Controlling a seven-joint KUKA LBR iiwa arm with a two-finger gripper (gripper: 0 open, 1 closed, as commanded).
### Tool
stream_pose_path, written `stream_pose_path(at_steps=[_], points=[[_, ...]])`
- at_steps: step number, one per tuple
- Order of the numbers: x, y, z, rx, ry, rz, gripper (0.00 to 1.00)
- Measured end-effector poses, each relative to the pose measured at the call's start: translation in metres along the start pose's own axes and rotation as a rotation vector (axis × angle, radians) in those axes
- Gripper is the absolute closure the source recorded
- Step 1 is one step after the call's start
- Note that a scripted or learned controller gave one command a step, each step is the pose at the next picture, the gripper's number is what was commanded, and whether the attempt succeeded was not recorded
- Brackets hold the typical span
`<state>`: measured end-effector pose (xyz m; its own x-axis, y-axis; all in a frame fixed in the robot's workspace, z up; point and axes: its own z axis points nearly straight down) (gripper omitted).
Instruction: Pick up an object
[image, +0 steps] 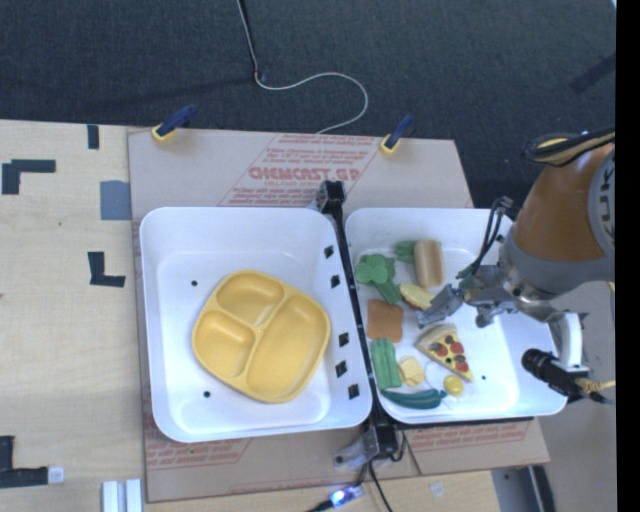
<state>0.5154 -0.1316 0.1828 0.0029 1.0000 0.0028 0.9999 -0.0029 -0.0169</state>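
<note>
Gripper (440, 305) sits low in the right bin (500, 405), finger state indeterminate, pizza slice (444, 349) just at its 6 o'clock; crowded toy food risks a missed or double grasp.

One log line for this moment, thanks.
claw: right bin, above pizza slice | grasp: none seen | yellow tray: left bin

arm (570, 215) cut off at right edge, finger state unclear

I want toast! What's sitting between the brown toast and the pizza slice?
In the camera view, only bare white bin floor lies between the toast and the pizza slice.
</note>
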Motion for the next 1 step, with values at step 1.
stream_pose_path(at_steps=[1], points=[[0.0002,0.0031,-0.0075,-0.015,-0.002,-0.004,0.0]])
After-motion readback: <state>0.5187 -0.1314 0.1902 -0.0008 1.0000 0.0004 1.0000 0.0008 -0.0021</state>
